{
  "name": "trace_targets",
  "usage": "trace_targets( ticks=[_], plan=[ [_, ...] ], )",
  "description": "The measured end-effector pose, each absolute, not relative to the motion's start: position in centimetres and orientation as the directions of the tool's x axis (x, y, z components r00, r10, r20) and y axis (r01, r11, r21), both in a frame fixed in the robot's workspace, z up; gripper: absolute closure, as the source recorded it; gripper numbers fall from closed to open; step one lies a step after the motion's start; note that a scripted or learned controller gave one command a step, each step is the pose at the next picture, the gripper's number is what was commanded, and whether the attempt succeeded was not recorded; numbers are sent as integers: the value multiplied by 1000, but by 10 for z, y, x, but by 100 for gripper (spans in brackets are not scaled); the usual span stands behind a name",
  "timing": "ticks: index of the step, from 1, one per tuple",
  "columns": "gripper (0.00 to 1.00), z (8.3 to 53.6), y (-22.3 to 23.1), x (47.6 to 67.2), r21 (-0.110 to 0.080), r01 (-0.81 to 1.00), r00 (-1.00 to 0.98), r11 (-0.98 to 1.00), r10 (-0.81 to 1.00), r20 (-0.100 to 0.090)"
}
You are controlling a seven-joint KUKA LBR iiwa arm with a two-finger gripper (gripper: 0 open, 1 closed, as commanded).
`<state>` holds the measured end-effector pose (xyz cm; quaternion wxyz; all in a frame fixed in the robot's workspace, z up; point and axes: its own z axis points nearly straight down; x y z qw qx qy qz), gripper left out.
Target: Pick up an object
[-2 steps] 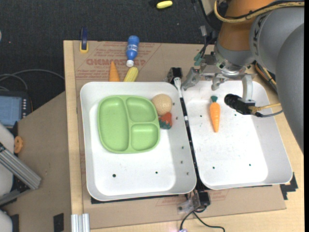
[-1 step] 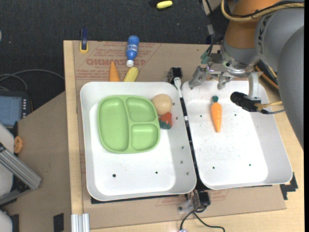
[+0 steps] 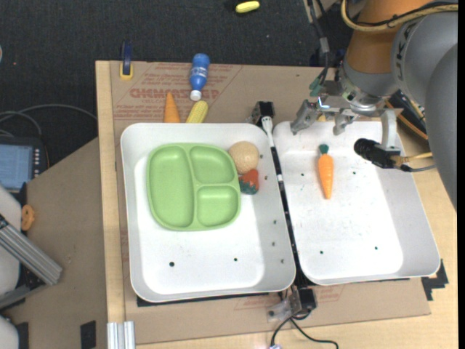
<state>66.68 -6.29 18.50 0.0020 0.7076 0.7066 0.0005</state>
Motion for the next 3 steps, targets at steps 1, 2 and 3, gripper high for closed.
trace_targets(
  ticks=[1,2,3],
  plan=[
    [0,78,-115,664,-9,1000,5,-5,1000,0],
    [0,85,-212,602,0,1000,-3,3,1000,4],
    [100,96,-214,602,4,1000,-1,1,1000,0]
  ],
)
